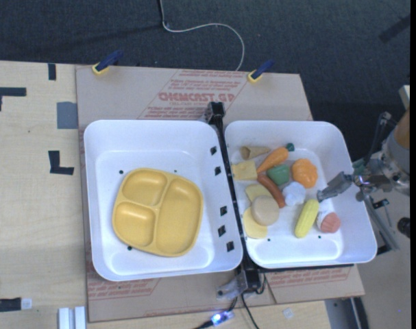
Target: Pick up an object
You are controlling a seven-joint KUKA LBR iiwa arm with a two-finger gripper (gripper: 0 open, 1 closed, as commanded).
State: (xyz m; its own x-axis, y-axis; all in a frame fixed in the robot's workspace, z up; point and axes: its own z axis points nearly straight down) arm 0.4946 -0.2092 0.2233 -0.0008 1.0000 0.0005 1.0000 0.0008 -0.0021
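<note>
The right bin [345, 249] holds several toy foods: a carrot [273, 158], an orange [304, 173], a green piece [279, 175], a red sausage [271, 190], a corn cob [306, 217], a pink piece [329, 222], a beige bun [265, 211], and yellow cheese slices [245, 171]. My gripper [333, 187] hangs over the right side of this bin, just above the pink piece and to the right of the corn and orange. It comes in from the right edge. Nothing shows in its grasp.
The left bin [98, 142] holds a yellow divided plate [157, 211]. A black divider with clips [225, 184] runs between the bins. Both bins rest on a cardboard sheet [194, 94] held by yellow and blue clamps. A white cable [208, 27] loops at the back.
</note>
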